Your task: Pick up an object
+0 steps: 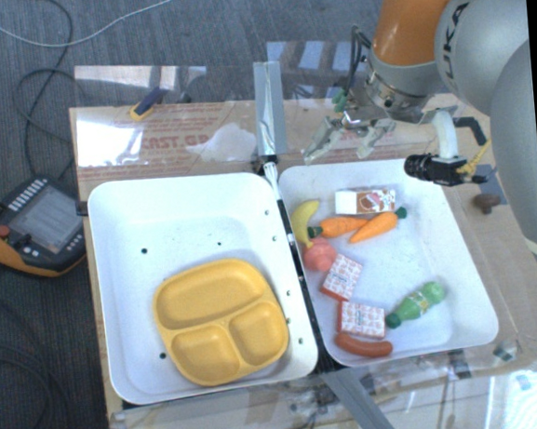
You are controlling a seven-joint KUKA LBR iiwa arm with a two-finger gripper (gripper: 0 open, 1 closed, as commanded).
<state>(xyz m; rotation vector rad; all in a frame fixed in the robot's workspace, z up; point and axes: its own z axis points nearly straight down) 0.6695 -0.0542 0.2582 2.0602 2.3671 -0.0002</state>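
My gripper (344, 142) hangs over the far rim of the right bin (458, 239), its fingers spread open with nothing between them. Below it in the right bin lie a white carton (364, 200), two orange carrots (374, 227) (337, 226), a yellow banana (303, 221), a pink peach (318, 254), two red-and-white checkered packets (342, 276) (362, 319), a green bottle (415, 303) and a red sausage (362, 345).
The left bin (120, 222) holds a yellow divided plate (221, 319). A metal divider post (267, 106) stands behind the seam between the bins. A teach pendant (34, 227) lies on the floor to the left. The arm's black side fitting (437, 167) overhangs the right bin's far right corner.
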